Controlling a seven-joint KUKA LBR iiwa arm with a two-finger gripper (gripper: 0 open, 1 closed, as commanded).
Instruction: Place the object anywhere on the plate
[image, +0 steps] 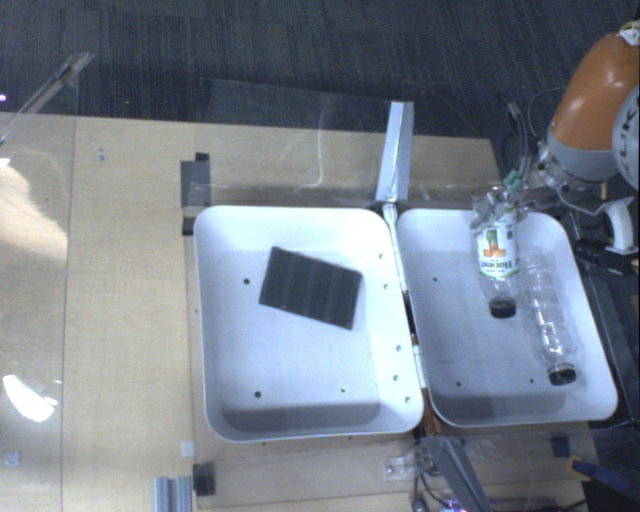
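Observation:
A dark grey rectangular plate (311, 287) lies flat in the left bin (225, 400), towards its far side. In the right bin (450, 390), a clear plastic bottle with a white and green label (497, 255) hangs with its black cap pointing down. My gripper (497, 212) is shut on the bottle's upper end, near the bin's far edge. A second clear bottle (543, 310) without a label lies on the bin floor just to the right, its black cap towards the near corner.
The two bins are separated by a raised rim (405, 300). A metal strut (396, 150) stands behind the rim. The arm's orange band (595, 90) is at the upper right. Cables and fittings lie along the right bin's right side.

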